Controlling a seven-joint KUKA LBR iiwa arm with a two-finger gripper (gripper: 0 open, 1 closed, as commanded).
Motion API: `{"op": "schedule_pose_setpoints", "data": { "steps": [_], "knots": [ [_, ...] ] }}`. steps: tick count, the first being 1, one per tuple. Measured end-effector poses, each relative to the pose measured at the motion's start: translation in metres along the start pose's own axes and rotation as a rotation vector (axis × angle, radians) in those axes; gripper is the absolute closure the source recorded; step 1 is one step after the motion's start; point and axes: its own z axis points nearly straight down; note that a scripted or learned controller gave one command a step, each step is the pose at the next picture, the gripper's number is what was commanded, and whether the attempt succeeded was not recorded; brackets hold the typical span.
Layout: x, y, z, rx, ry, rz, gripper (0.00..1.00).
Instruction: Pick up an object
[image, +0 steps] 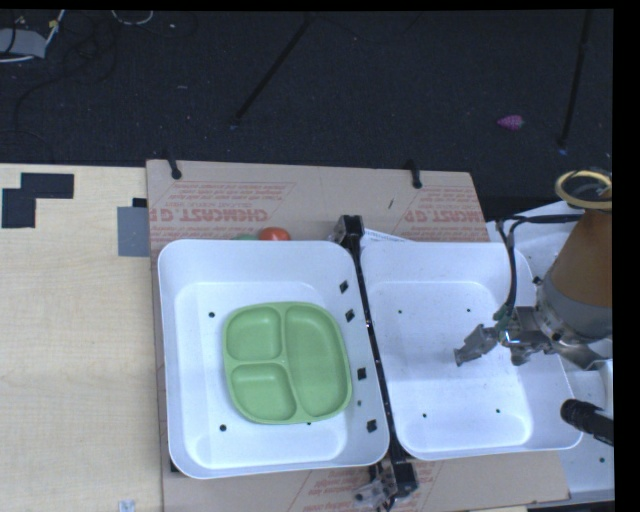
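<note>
— Why's the two-finger metal gripper (478, 346) hanging over that shallow white plastic bin on the right (440, 440)? I see nothing under it.

— Nor do I. The bare floor lies below the jaws; I'd guess the program simply sent it there.

— Is it holding anything?

— Nothing shows between the jaws. How far apart they stand I cannot tell; they are too small and dark from here.

— So where's something to pick up?

— Well apart from the jaws, across the black divider (365, 340), in the other shallow white plastic bin (185, 300): a pale green three-compartment plastic plate (287, 362), lying flat. Its low rim would be awkward to pinch, I reckon.

— And the small red-orange round thing (273, 235)?

— Behind that far bin, outside it, on the brown cardboard sheet (300, 200).
</note>
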Motion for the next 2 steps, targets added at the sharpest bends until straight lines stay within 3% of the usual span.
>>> {"op": "schedule_pose_setpoints", "data": {
  "steps": [2],
  "knots": [
    [0.014,0.004,0.091,0.003,0.002,0.001,0.00]
  ]
}}
